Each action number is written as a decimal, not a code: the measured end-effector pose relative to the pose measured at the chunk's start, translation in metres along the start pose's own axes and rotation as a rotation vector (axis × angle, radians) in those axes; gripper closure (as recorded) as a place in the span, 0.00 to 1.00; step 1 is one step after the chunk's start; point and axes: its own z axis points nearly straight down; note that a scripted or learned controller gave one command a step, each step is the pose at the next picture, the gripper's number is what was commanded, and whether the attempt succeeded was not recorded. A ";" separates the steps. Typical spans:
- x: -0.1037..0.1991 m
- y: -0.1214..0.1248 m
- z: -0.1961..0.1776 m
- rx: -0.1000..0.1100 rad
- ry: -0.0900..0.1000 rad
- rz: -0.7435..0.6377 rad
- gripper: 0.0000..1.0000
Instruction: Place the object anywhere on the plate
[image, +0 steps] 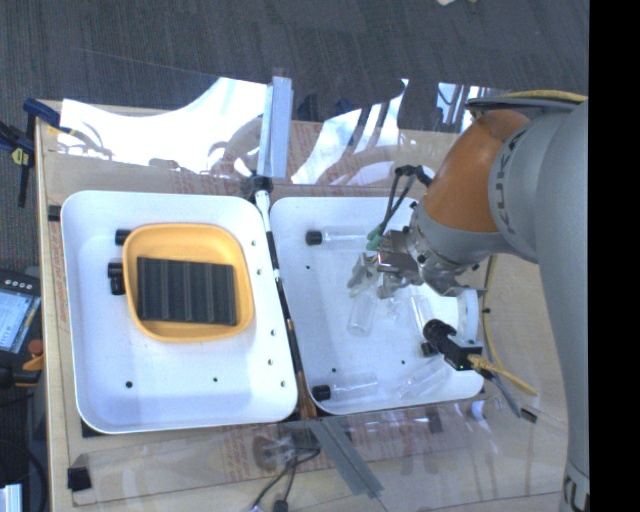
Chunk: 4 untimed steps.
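Gripper (385, 275) position first: it hangs low over the middle of the right bin (320, 340), at the end of the arm (520, 190) that comes in from the right. The wrist hardware crowds it from this angle, so I cannot tell whether it is wide or narrow, and I see nothing solid that I could call held.

Just below and left of it is a faint clear shape (361, 317) on the bin floor. It could be a small transparent item or only glare, and I cannot settle which.

The one object I can read plainly is a dark ribbed block (187, 290). It lies flat in the well of the yellow plate (185, 240) in the left bin (150, 390). Its long side runs left to right across the view, with the grooves crossing it.

What matters for me is direction. The plate and block lie well to the left of the gripper, across the ridge where the two bins meet.

My reading is that if the block is the task's object, it is already on the plate and nothing is left to carry. If the clear shape is the object, I would need a confirmed grasp and then a long leftward carry over that ridge. The plate's free rim around the block is the only landing room.
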 end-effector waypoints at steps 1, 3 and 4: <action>0.016 0.032 -0.063 -0.003 -0.002 -0.210 1.00; 0.037 0.061 -0.030 0.001 -0.001 -0.735 1.00; 0.037 0.061 -0.030 0.001 -0.001 -0.735 0.00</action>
